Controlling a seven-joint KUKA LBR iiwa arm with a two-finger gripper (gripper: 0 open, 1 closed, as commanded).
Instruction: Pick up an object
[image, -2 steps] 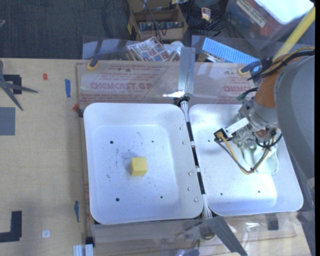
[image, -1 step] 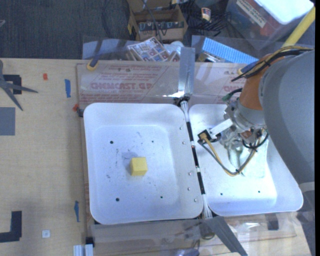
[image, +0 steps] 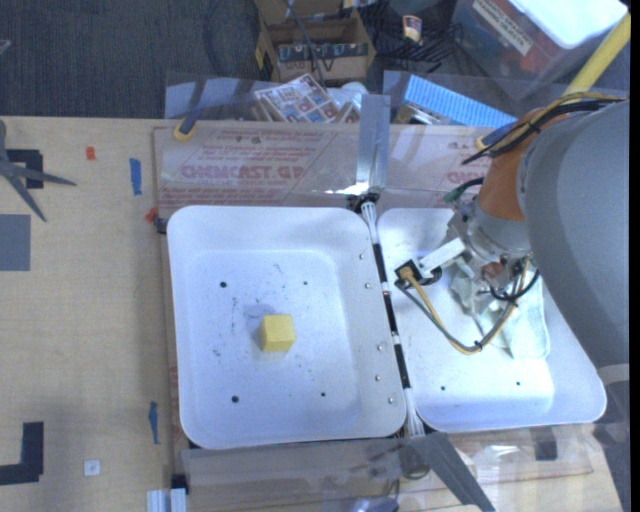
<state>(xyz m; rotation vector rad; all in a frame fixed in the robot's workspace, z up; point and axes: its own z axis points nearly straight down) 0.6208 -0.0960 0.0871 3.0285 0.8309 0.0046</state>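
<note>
A small yellow cube (image: 277, 332) lies near the middle of the left bin (image: 200, 250), resting flat on its floor. My gripper (image: 487, 308) hangs over the right bin (image: 470, 395), low above its middle, well to the right of the cube and across the divider from it. The grey arm with its orange band (image: 500, 190) comes in from the upper right and hides part of the right bin's far side. A yellow and black cable (image: 440, 318) loops from the wrist over the bin floor. I see nothing lying beneath the gripper.
A metal divider rail (image: 385, 300) runs between the two bins. Clear plastic sheeting with red print (image: 260, 165) stands behind them. Blue tape marks and black fixtures sit on the wooden bench (image: 80, 300) to the left.
</note>
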